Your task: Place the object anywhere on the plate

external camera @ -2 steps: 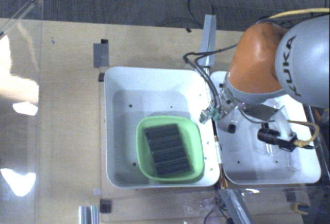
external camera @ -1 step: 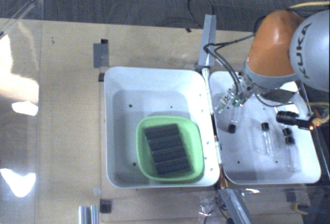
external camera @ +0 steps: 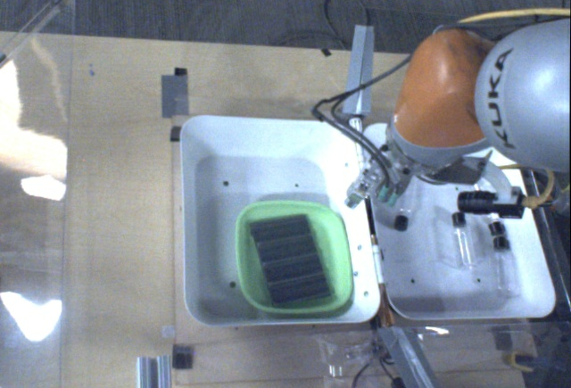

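A dark ridged block (external camera: 290,260) lies flat on the green plate (external camera: 248,275) in the left bin (external camera: 205,199), its long axis running slightly diagonal, upper-left to lower-right. The arm (external camera: 464,101) hangs over the right bin (external camera: 535,288); whether its tool is open or closed cannot be told.

White letters "KUKA" running down the grey arm (external camera: 526,101), no other readable text

Overhead, slanted — perhaps mid-range, both bins (external camera: 277,145)
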